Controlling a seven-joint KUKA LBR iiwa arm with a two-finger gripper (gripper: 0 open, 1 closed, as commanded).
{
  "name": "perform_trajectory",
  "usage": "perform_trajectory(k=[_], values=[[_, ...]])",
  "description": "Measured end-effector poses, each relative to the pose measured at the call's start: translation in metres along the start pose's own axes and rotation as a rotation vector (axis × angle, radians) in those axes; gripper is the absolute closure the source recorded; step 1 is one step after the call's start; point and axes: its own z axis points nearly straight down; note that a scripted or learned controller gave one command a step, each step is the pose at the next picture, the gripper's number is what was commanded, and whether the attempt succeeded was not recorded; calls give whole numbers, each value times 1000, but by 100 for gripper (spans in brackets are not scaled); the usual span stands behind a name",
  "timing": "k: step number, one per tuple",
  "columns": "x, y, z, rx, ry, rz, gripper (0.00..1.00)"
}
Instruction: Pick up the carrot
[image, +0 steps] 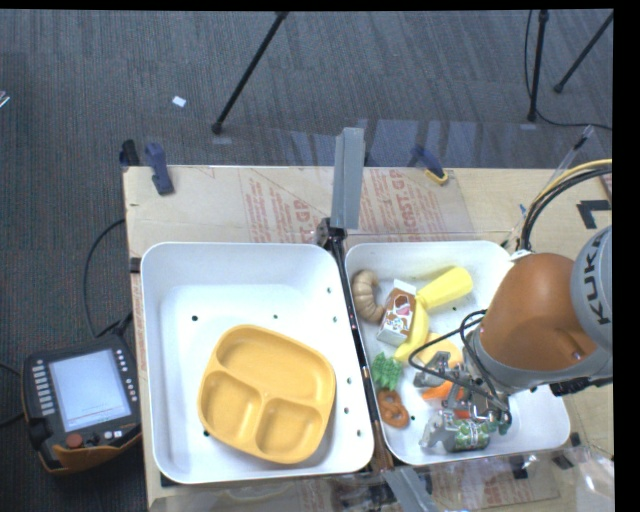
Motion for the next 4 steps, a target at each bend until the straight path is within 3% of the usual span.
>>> perform_trajectory(k=[1,2,3,4], values=[[-1,2,-9,0,0,-5,100],[4,22,-121,1,-14,-94,100],[6,22,-117,1,-4,-95,0],[-12,11,-14,0,5,-126,0]])
